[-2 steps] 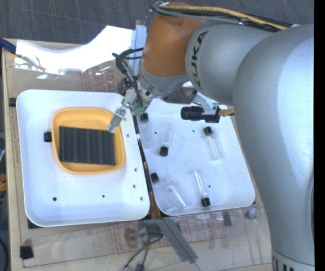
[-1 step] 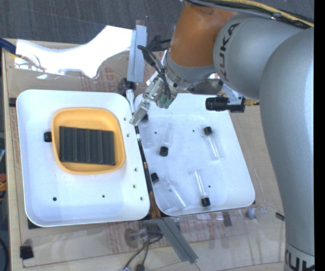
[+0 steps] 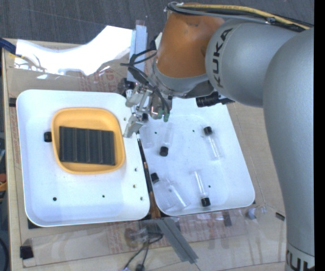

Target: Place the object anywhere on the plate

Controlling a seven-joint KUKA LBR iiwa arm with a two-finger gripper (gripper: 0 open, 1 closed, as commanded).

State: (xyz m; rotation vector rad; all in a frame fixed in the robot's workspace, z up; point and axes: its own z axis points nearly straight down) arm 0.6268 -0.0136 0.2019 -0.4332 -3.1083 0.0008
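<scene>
Black grille point(image 3: 89, 145) left of gripper point(image 3: 133, 124)

The arm point(image 3: 264, 55) is glossy grey with black KUKA lettering, and an orange band point(image 3: 182, 44) sits just above the metal gripper point(image 3: 137, 117), where black cables loop beside the wrist.

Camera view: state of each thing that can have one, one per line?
Yellow plate: in the left bin, upright, carrying a dark ribbed block.
Clear tubes with black caps: lying on their sides in the right bin, none on the plate.
Gripper: low over the seam between the bins, nothing visibly held.
</scene>
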